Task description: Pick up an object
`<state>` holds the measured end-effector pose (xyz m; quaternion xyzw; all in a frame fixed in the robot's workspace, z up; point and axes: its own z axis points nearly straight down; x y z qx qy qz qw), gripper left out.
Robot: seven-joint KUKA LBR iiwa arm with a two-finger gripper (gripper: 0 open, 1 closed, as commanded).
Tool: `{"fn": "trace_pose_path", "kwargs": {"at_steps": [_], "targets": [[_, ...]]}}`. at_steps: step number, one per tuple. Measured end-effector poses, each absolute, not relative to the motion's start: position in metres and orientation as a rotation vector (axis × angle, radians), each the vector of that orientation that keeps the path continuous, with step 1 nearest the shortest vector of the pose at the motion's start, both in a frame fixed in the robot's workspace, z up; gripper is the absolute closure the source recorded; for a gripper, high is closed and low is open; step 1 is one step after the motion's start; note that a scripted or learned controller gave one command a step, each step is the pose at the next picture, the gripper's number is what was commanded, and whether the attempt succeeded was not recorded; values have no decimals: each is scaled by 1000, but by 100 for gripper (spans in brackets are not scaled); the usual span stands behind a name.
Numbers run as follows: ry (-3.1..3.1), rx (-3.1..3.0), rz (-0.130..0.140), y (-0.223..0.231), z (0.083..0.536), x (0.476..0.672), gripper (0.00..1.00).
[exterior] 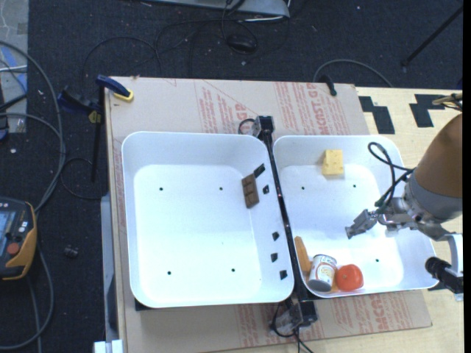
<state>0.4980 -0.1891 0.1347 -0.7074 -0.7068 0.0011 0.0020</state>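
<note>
The yellow sponge block (333,162), a pale cube-like piece with a rough face, lies near the far wall of the right bin (383,153), while a small can (321,272) with a white label I cannot read, a red-orange ball (349,277) touching it and an orange stick (302,254) crowd that bin's near left corner. The gripper (359,226) hangs over the middle of the right bin with nothing between its fingers, and whether they are spread or closed I cannot tell. A brown chocolate-like bar (251,191) leans on the right wall of the left bin (140,197), and the cardboard sheet (221,101) under both bins carries red printed lettering, seen upside down and not legible.
</note>
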Motion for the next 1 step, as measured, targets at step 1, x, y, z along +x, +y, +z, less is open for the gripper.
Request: {"fn": "trace_pose_path", "kwargs": {"at_steps": [1], "targets": [[-2219, -2219, 3, -189, 90, 497, 0]]}}
